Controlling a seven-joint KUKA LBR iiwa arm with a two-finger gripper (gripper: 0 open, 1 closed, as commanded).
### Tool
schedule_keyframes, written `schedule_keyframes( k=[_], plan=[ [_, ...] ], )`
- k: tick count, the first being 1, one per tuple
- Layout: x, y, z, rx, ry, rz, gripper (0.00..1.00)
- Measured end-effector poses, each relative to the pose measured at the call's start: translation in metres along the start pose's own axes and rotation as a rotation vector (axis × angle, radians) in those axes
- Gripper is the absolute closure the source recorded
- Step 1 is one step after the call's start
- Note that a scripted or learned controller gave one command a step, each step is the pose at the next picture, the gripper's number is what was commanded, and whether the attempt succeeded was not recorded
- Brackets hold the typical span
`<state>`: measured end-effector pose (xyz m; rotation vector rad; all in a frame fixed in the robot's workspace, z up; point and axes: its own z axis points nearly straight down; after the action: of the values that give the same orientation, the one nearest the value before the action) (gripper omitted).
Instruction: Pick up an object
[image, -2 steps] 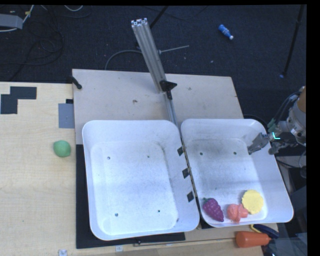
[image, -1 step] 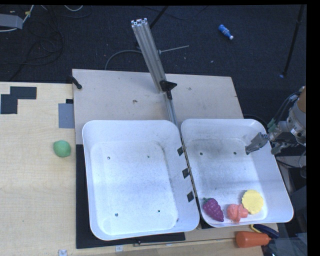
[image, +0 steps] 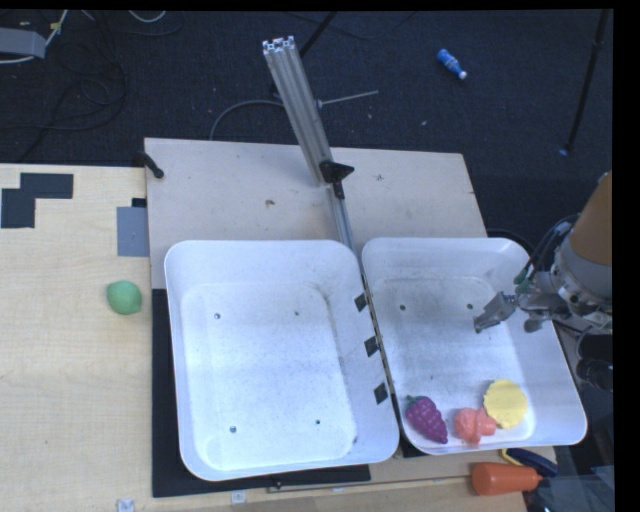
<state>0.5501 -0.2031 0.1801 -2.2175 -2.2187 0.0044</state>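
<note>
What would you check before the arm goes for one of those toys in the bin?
1. Toys within the right bin: ok. Purple toy, pink toy and yellow toy lie along its near edge.
2. Gripper over that bin: ok, but at its right side, away from the toys.
3. Gripper holding nothing: ok, no toy at it.
4. Room around each toy: not ok. Pink and yellow look to be touching, and all sit near the bin wall.
5. Finger opening: cannot tell.
</note>
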Motion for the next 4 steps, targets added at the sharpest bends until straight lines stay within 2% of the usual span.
schedule_keyframes(
  k=[1, 2, 3, 4],
  plan=[
    [0.007, -0.008, 0.057, 0.000, 0.000, -0.001, 0.00],
    [0.007, -0.007, 0.089, -0.005, -0.001, 0.000, 0.00],
    [0.006, -0.007, 0.077, -0.008, -0.002, 0.002, 1.00],
    [0.010, 0.002, 0.022, -0.009, -0.002, 0.000, 1.00]
  ],
)
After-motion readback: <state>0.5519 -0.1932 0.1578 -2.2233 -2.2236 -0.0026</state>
